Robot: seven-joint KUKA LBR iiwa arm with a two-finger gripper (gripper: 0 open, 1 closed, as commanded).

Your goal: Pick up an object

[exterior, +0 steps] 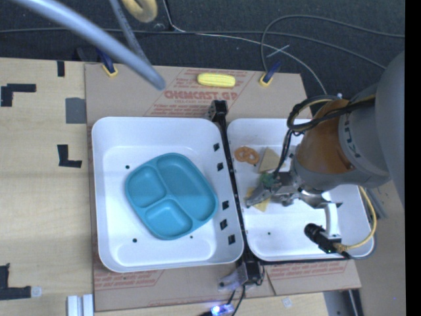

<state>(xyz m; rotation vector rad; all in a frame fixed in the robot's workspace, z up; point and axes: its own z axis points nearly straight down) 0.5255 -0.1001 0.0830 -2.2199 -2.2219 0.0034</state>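
Observation:
My gripper [262,193] is low over the left half of the right bin [355,245], with the grey arm and its orange band coming in from the right. Directly under and beside it lie a small green piece [266,178] and a pale yellow piece [262,205]; whether either is held I cannot tell. Just beyond the gripper, toward the back of the bin, rest an orange pretzel-shaped ring [247,155] and a tan wedge [268,158].
The left bin [108,176] holds a blue divided plate [171,195]. A yellow corn-like object [216,79] lies on the cardboard behind the bins. A black divider [227,176] with clips runs between the bins. Cables trail across the dark floor behind.

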